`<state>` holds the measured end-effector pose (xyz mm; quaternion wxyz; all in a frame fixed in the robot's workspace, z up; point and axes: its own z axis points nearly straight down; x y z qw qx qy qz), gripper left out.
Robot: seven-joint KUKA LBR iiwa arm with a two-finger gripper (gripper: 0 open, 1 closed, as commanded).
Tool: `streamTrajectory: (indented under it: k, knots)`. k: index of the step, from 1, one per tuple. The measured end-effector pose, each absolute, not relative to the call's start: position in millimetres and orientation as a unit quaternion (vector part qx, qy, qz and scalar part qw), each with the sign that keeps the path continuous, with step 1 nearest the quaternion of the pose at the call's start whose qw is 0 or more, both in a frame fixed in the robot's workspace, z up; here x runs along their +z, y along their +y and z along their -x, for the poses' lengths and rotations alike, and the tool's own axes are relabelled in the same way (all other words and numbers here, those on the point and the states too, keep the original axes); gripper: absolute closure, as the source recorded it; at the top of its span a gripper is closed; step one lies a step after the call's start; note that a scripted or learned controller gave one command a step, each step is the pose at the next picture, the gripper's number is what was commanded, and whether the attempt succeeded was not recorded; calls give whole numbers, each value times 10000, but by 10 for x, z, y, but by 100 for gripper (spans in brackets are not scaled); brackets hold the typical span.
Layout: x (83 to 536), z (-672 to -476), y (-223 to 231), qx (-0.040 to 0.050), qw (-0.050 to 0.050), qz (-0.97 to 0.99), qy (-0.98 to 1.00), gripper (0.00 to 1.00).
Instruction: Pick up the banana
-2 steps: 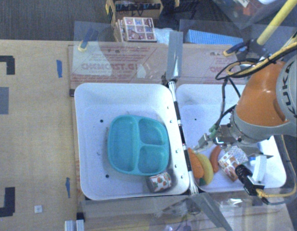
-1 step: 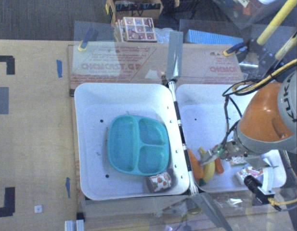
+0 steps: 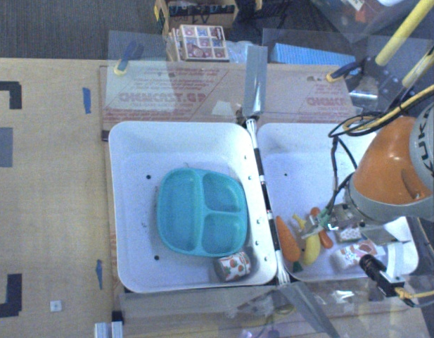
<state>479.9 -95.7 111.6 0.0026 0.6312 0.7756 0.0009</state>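
Right bin (image 3: pixel 301 153), near corner: banana (image 3: pixel 311 248) lies beside a carrot (image 3: pixel 288 238). Tool (image 3: pixel 321 225) sits low, just above the banana; grip state cannot be told. Left bin (image 3: pixel 132 189): teal divided plate (image 3: pixel 202 212), small cup (image 3: pixel 233 265).

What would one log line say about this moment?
gripper: low in right bin, over banana | carrot: beside banana | plate: left bin

- A pale wooden bench top (image 3: pixel 48 210) carried black corner marks and bits of blue tape.
- Beyond it lay dark grey carpet (image 3: pixel 62 16).
- An open cardboard box (image 3: pixel 195 2) stood on that floor.
- A clear plastic sheet (image 3: pixel 174 94) leaned behind the bins.
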Motion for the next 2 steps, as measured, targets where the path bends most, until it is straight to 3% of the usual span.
streamTrajectory:
  k: [1, 2]
  knots:
    - [890, -5026, -989, 29, 42, -7356, 6774, 100]
    - [1844, -5063, -599, 3, 13, -5614, 8275, 100]
